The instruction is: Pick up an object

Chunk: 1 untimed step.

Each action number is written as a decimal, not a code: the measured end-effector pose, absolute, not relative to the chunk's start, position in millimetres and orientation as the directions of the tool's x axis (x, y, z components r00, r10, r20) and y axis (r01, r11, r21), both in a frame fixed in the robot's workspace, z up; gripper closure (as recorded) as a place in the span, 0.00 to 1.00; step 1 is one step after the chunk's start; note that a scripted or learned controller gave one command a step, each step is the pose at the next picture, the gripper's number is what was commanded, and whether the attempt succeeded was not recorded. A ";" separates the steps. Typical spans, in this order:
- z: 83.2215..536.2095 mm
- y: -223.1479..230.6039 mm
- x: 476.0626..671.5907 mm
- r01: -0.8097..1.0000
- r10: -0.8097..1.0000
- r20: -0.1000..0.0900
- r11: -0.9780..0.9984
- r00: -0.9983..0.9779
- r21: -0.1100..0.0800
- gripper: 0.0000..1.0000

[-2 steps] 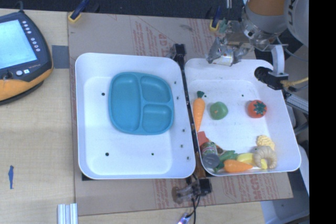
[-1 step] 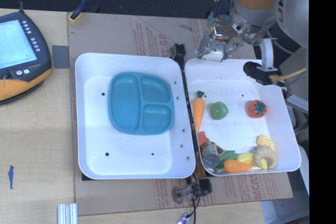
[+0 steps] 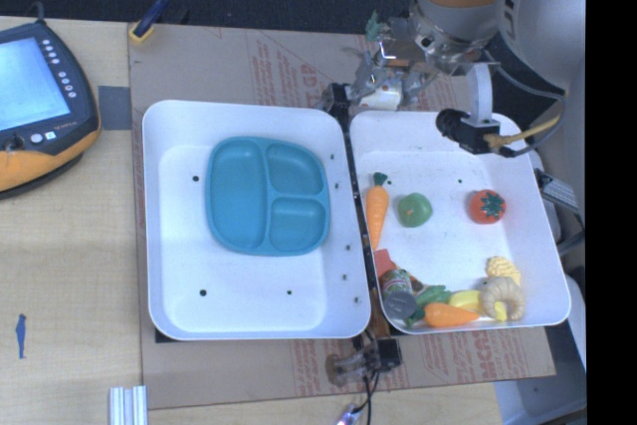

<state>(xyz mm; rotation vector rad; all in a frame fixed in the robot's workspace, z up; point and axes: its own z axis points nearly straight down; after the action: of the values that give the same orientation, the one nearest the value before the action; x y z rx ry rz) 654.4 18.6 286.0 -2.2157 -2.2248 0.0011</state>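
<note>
Fig.: gripper hangs over far rim of right bin; finger state can't be told. Nearest candidate, carrot, lies in bin's left part, toward viewer from gripper, long axis running near-to-far w/ leafy end toward gripper; nothing held

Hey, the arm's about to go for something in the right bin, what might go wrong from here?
1. The pile in the near corner packs a can, corn and a second carrot together, so a grab there may slip or catch two things.
2. The carrot lies along the right bin's left wall, which could block one side of the pincer.
3. The round green piece and the tomato may roll away when touched.
</note>
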 end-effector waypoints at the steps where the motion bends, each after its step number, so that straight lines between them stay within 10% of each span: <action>1: 279.5 -72.7 656.1 1.000 1.000 -0.001 0.000 0.000 -0.001 1.00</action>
<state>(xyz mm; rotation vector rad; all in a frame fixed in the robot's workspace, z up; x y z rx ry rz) 656.1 -72.7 279.5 -2.2216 -2.2214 0.0023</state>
